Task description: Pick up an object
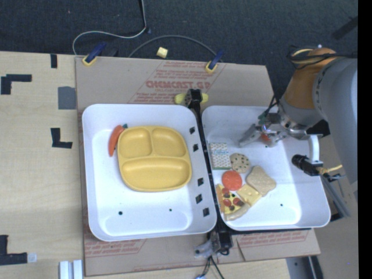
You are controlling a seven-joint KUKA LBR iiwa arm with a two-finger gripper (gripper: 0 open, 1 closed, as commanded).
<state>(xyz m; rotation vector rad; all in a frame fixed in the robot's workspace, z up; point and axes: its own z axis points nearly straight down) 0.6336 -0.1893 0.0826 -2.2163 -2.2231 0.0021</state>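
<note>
On a wooden surface point(35, 173), the left bin point(99, 214) holds a yellow divided tray point(154, 157) with a toy carrot point(115, 139) resting against its left rim. In the right bin point(302, 208), play food lies clustered at the near left: a pizza slice point(231, 202), tomato slice point(232, 180), cookie point(239, 161) and bread slice point(261, 181), any a likely pick. The gripper point(260, 133) hangs above bare floor behind them; whether the jaws are spread or clenched cannot be told.

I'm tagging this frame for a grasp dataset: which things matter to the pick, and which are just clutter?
For the pick:
end effector
cookie
tomato slice
bread slice
pizza slice
right bin

Lying about:
yellow divided plate
carrot
left bin
</note>
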